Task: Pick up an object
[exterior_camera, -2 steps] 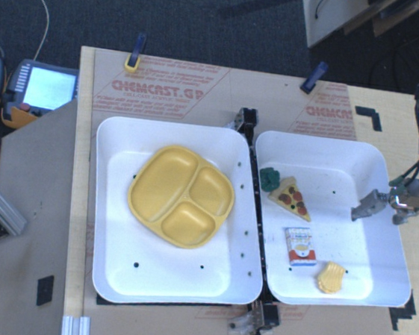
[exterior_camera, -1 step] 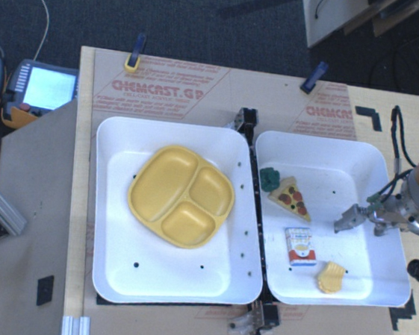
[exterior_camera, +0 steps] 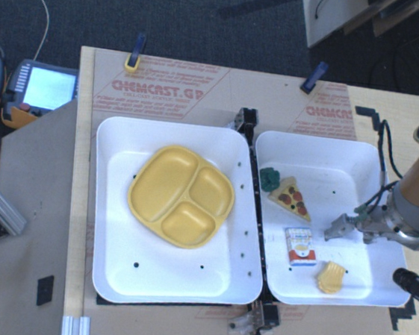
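- Bench: 2 shallow white bins sit side by side on a board printed with red lettering; the left bin (exterior_camera: 108,264) and the right bin (exterior_camera: 324,150) meet along a dark central seam.
- Left bin: a yellow divided tray (exterior_camera: 181,195) with 3 compartments lies flat near the middle, turned at an angle to the bin walls.
- Right bin, far-left part: a small dark green object (exterior_camera: 270,179) sits close to the seam, with a toy pizza slice (exterior_camera: 291,198) just beside it on the right.
- Right bin, centre and front: a small red-and-white carton (exterior_camera: 301,247) lies nearer the front wall, and a pale yellow object (exterior_camera: 330,277) lies just beyond it towards the front-right.
- Arm: the grey arm with its orange band enters from the right; the gripper (exterior_camera: 335,230) hangs over the right bin, right of the carton and apart from it.
- Jaws: whether they stand open or closed cannot be told at this angle, and nothing is visible between them.
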Motion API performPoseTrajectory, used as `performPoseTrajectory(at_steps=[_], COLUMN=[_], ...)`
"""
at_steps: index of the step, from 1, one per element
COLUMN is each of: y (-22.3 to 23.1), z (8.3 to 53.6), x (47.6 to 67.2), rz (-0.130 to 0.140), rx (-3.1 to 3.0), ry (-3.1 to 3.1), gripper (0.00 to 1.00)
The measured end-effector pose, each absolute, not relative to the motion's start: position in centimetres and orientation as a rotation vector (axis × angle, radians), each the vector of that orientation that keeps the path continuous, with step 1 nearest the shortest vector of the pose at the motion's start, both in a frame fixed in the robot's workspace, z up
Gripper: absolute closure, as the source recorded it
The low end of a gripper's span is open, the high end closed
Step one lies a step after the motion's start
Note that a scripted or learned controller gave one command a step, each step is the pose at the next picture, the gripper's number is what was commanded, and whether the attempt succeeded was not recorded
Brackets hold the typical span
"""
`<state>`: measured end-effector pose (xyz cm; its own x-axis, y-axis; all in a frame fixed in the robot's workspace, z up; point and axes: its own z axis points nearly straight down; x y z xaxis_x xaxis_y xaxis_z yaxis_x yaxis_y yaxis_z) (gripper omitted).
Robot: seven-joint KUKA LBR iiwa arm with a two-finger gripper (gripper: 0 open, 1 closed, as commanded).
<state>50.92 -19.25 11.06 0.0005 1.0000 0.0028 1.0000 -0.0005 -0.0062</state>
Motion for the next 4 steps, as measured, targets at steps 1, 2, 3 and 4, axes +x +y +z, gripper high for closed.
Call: performPoseTrajectory(at_steps=[1, 2, 3, 4], y=[-19.3, -18.6, -17.8, -17.8], z=[12.4, 17.4, 22.3, 25.4], x=[51.1, 50.6, 51.2, 51.3], rz=[0.000, -0.003, -0.005, -0.003], rx=[-2.223, -2.224, -2.224, -2.224], ry=[-2.222, -2.227, -2.229, -2.227], gripper=[1.00, 1.00, 1.00, 1.00])
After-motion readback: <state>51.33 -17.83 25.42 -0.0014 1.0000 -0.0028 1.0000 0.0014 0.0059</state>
